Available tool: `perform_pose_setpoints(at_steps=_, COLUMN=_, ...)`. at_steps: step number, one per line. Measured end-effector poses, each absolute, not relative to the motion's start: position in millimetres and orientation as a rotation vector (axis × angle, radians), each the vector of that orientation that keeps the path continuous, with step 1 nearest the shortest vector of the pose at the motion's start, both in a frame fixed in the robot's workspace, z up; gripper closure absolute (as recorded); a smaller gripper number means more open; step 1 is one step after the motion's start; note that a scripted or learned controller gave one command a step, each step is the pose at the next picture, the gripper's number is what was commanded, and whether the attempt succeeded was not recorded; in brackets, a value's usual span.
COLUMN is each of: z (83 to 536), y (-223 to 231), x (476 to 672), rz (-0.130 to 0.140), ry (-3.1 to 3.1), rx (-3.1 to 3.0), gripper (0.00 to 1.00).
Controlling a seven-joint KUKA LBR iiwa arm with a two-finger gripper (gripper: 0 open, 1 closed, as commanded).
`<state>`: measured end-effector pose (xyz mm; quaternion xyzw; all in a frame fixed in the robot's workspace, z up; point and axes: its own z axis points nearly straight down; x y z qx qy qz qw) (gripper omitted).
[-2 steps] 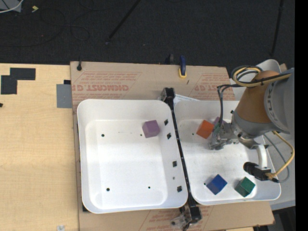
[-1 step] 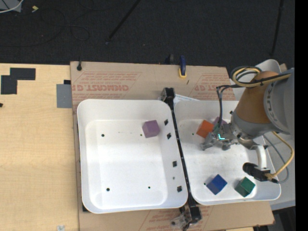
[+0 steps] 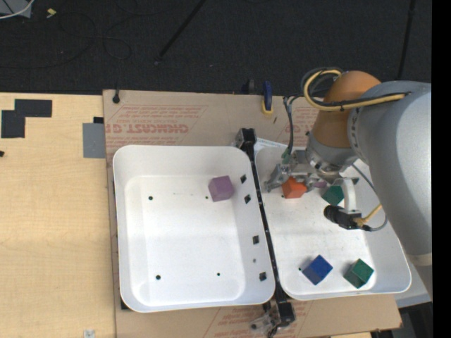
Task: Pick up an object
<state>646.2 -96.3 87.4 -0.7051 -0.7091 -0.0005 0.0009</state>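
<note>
Black carpet strewn with cables runs behind the pale wooden bench (image 3: pixel 49 224), where we look down on a sheet of brown cardboard (image 3: pixel 176 118) printed with red lettering and bearing two shallow white bins side by side. We see the left bin (image 3: pixel 134 273) holding a single purple cube (image 3: pixel 220 187), which sits near its far right corner, well apart from everything else. We find the grey arm (image 3: pixel 402 160) reaching in from the right, its orange band (image 3: pixel 349 101) showing above the wrist, and its gripper (image 3: pixel 296 182) low over the far end of the right bin (image 3: pixel 394 277), close to the black divider between the two bins. An orange-red block (image 3: pixel 294 188) lies directly at the gripper, and we cannot tell whether the jaws are parted or closed, nor whether the block is between them, because the wrist hides them. Just to the right of the orange-red block, partly under the wrist, we make out a dark green block (image 3: pixel 333 194). Toward the near end of the same bin rest a blue cube (image 3: pixel 317 269) and a green cube (image 3: pixel 359 272), near each other but apart, and both well clear of the gripper.
</note>
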Motion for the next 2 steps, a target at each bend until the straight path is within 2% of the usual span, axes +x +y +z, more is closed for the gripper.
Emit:
perform_pose_setpoints(at_steps=1, z=99, y=-99, x=644.2, rz=0.003, ry=-2.226, rx=-2.215, gripper=1.0)
perform_pose_setpoints(at_steps=2, z=194, y=0, x=645.5, rz=-0.011, ry=-2.233, rx=-2.211, gripper=1.0)
